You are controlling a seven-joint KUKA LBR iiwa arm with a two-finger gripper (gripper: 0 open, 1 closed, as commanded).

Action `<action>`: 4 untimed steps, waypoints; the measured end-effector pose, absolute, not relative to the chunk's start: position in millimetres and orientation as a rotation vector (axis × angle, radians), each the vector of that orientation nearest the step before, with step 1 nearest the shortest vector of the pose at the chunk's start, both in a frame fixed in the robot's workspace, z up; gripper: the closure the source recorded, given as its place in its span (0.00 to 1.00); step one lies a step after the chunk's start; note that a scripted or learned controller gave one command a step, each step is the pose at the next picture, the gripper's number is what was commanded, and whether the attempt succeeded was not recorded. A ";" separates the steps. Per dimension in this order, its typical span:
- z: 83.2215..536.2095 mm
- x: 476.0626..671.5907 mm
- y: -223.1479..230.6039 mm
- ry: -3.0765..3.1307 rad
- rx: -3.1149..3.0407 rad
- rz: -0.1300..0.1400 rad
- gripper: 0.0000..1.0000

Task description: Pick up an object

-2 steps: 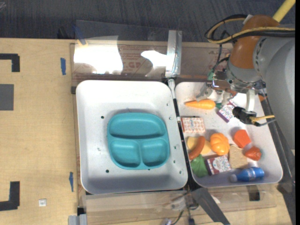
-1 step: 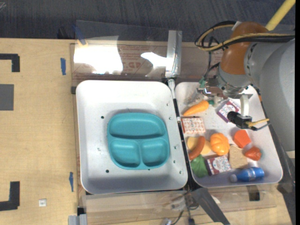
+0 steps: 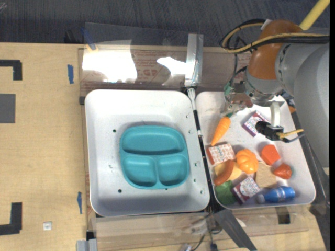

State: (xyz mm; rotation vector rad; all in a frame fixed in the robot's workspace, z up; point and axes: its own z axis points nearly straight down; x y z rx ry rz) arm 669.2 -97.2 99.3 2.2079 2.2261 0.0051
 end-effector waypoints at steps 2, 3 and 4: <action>86.7 630.7 -93.4 2.314 2.119 0.005 0.00; 188.1 603.6 -72.7 2.533 1.847 0.007 0.00; 92.8 594.1 -98.8 2.411 2.018 -0.003 0.00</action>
